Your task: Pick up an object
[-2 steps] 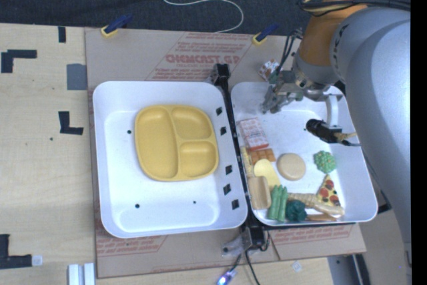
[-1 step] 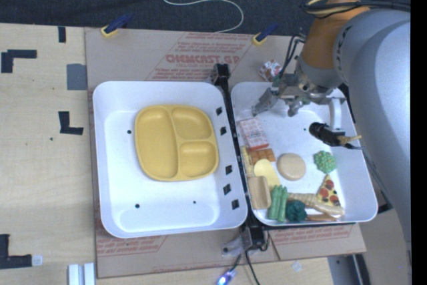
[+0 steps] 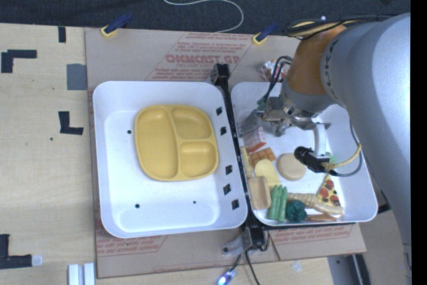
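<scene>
My gripper [image 3: 261, 119] hangs low over the upper left part of the right bin [image 3: 357, 173], beneath the orange wrist band [image 3: 308, 63]. Just below it lie small orange pieces [image 3: 257, 146] and a tan chunk [image 3: 261, 156]. Further down the bin hold toy foods: a round beige bun [image 3: 291, 167], a pale yellow piece [image 3: 266, 171], a bread slice [image 3: 259, 193], a green pod [image 3: 277, 202], a dark green broccoli [image 3: 296, 213] and a pizza slice [image 3: 327, 191]. I see nothing gripped.
The left bin [image 3: 113, 143] carries a yellow divided plate [image 3: 177, 142]. A black divider with clips [image 3: 230, 137] runs between the bins. The grey arm [image 3: 380, 90] covers the right bin's right side. A black cable fitting [image 3: 305, 155] hangs next to the bun.
</scene>
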`<state>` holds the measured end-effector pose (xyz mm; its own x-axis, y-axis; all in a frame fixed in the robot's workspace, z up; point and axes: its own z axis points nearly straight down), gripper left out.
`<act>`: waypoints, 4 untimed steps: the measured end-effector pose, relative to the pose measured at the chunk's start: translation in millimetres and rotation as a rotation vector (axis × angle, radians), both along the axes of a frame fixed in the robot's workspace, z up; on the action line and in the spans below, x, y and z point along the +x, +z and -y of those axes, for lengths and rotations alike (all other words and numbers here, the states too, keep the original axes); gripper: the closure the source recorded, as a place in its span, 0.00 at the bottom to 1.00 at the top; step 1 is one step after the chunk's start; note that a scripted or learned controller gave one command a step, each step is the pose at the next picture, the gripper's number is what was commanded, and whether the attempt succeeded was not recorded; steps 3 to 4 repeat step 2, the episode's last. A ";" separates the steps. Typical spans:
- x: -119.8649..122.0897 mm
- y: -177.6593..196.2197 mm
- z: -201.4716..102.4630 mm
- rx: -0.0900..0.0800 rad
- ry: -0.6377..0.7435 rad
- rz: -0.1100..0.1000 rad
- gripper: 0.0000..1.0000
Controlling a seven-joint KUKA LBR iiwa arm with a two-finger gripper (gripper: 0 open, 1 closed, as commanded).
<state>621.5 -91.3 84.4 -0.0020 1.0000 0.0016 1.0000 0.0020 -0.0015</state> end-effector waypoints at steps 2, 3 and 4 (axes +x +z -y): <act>6.4 9.4 3.3 -0.001 0.001 -0.001 1.00; 6.4 9.4 3.3 -0.001 0.001 -0.001 1.00; 6.4 9.4 3.3 -0.001 0.001 -0.001 1.00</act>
